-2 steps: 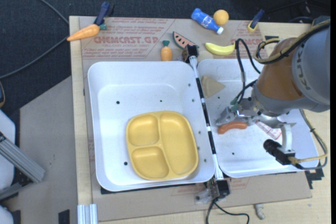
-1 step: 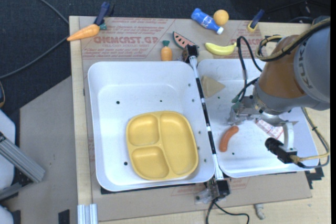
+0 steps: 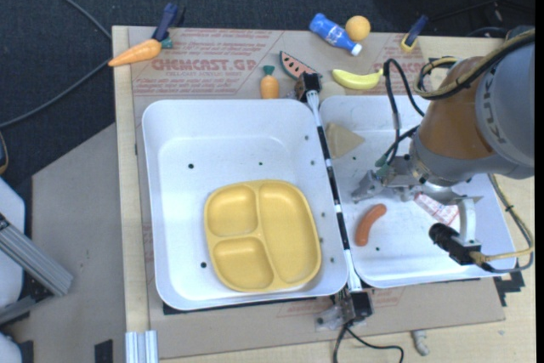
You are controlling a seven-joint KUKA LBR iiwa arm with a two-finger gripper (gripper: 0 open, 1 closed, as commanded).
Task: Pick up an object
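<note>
Sausage [image 3: 370, 224] lying loose in the right bin [image 3: 408, 268], hand [image 3: 374, 185] just above it.

Small and orange-red with rounded ends, the sausage runs its long axis on a slant, upper end toward the right, lower end toward the divider between the bins. It rests on the white floor near the bin's left wall. The hand sits just beside its upper end, under the grey arm [image 3: 476, 123]; whether it is spread or pressed together cannot be told. In the left bin [image 3: 170, 140] lies a yellow divided plate [image 3: 262, 234]. A banana [image 3: 357, 79] rests on the worktop [image 3: 212, 64] behind.
</note>
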